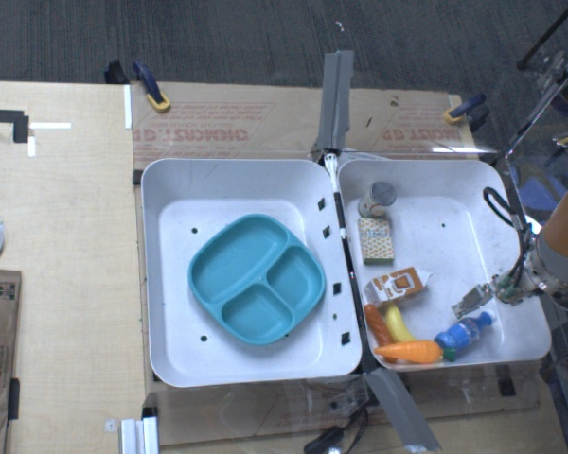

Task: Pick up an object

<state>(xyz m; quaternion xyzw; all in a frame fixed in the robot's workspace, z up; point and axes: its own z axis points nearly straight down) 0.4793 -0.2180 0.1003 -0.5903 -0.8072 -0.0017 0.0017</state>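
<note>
Camera view: one teal plate left bin, six small items right bin, pincer state indiscernible

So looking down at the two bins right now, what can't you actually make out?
- Gripper: too small and blurred in the camera view to tell open from shut.
- Arm: cut off by the right edge.
- Carton and patterned box: print too small to read.
- Yellow item: partly hidden by the carrot and carton; identity unclear.
- Blue bottle: label unreadable.
</note>
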